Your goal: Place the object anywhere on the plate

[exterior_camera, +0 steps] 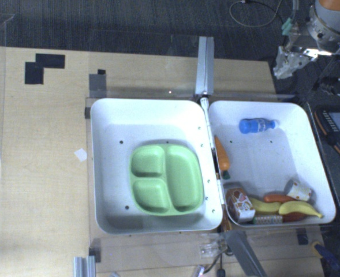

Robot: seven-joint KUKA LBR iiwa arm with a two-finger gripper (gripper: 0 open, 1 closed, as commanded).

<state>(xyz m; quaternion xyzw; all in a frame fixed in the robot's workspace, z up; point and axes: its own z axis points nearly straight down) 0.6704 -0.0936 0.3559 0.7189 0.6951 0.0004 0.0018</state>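
Up at about one o'clock, well outside both bins, the gripper (286, 62) is hanging over the dark floor beyond the bench, carried by the grey arm (331, 10) with its orange band. Whether it is released or clenched I cannot tell at this size and blur; nothing is showing in it.

Toward nine o'clock from the middle, the left bin (100, 154) is holding the green plate (167, 178), a three-part tray that is lying flat with nothing on it.

Over at three o'clock, the right bin (308, 131) is carrying everything else. A blue bottle (257, 124) is lying on its side near the bin's twelve o'clock edge, well apart from the other things. A carrot (221, 154) is resting along the bin's nine o'clock wall, just beside the divider between the bins. Down at the six o'clock edge, a small packet (240, 204) with a reddish-brown and white wrapper is sitting in the corner, and a banana (291, 210) is lying just beside it toward three o'clock, touching a red-orange item (278, 198) that is hard to name. A small white cup (297, 189) is tilting on its side near the banana.
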